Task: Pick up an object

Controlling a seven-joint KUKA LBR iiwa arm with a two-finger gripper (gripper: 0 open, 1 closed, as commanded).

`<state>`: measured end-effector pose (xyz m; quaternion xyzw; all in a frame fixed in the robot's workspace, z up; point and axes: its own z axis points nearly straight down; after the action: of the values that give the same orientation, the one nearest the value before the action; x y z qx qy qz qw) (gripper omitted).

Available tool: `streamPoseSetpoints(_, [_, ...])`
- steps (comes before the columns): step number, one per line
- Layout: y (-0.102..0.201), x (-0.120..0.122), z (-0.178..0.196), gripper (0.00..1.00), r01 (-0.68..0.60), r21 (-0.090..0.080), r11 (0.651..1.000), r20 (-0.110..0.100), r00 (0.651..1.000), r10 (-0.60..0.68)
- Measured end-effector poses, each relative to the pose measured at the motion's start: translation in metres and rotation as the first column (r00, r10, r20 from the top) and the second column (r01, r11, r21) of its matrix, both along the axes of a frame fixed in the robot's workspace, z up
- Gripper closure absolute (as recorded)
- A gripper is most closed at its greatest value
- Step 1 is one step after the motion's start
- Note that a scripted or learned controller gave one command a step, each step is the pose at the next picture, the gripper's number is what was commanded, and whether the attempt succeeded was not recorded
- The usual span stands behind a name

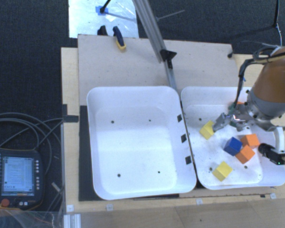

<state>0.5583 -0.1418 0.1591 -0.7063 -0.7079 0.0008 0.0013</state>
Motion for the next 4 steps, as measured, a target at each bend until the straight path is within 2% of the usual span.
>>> streamPoseSetpoints(1, [0.0, 0.0, -0.052, 0.0, 0.0, 0.001, 1.0, 0.0, 1.0, 0.0])
streamPoseSetpoints(2, [-0.001, 0.002, -0.038, 1.0, -0.002, -0.001, 1.0, 0.007, 1.0, 0.002])
streamPoseSetpoints(3, [-0.005, 0.013, 0.017, 1.0, -0.002, -0.003, 1.0, 0.011, 1.0, 0.002])
streamPoseSetpoints(4, [-0.005, 0.015, 0.06, 1.0, -0.002, -0.002, 1.0, 0.01, 1.0, 0.002])
